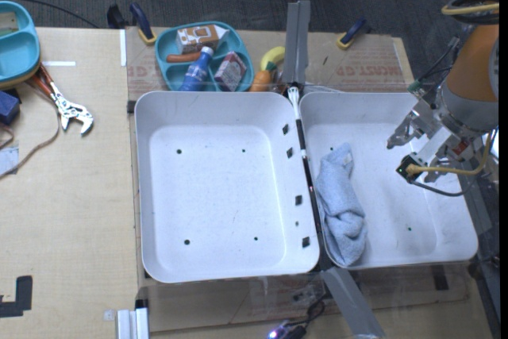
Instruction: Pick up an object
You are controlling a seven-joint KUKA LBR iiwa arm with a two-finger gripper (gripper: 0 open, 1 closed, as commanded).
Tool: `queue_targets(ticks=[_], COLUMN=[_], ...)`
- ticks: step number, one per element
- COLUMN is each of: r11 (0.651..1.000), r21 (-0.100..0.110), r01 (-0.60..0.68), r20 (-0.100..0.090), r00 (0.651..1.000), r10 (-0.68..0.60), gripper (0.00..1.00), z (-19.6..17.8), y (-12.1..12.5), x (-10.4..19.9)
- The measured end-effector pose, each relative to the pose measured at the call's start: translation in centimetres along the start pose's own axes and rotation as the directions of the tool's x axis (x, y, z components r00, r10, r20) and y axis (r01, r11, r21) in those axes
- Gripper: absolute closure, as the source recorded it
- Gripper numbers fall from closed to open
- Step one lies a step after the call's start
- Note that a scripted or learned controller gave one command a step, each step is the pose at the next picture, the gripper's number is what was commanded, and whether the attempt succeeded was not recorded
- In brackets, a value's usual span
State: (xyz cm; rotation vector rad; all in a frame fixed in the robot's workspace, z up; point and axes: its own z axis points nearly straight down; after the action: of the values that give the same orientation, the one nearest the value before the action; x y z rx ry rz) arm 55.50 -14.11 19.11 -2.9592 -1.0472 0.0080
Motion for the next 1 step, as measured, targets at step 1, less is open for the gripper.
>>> queue_targets(ticks=[1], r11=[0.987], r21=[-0.002], r01=[-0.161], r20=[-0.001], r00=[0.987], r10=[0.161], gripper=[0.0], z=[-2.55], y=[5.88], x=[-2.79])
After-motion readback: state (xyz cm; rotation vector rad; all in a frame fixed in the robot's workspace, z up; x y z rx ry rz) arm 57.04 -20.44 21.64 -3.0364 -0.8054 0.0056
